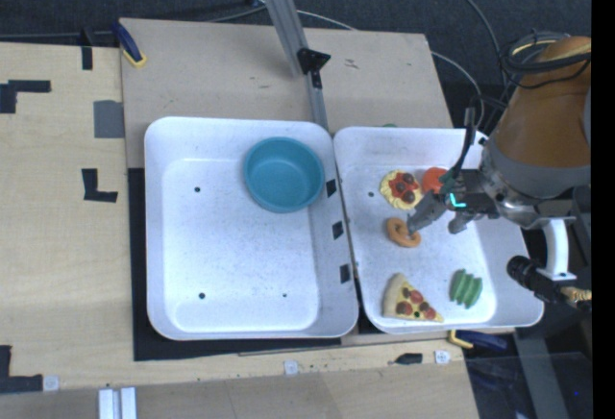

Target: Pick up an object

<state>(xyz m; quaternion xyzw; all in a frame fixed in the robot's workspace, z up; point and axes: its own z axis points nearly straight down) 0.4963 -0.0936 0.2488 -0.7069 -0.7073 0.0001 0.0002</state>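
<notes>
A blue bowl (283, 174) sits upright near the back of the left bin (183, 244). In the right bin (365, 158), a round pizza (400, 186) lies flat toward the back, a red piece (433, 179) touching its right edge. A small orange ring (403, 234) lies just in front of it. A pizza slice (409, 300) and a green piece (466, 288) lie near the front wall.

Lighting: even, diffuse, moderately bright; soft shadows under bowl (282, 174) and bin (183, 244) rims; mild glare on white plastic. Quality: low resolution, slightly soft overall; small items grainy; dark floor lacks detail
</notes>
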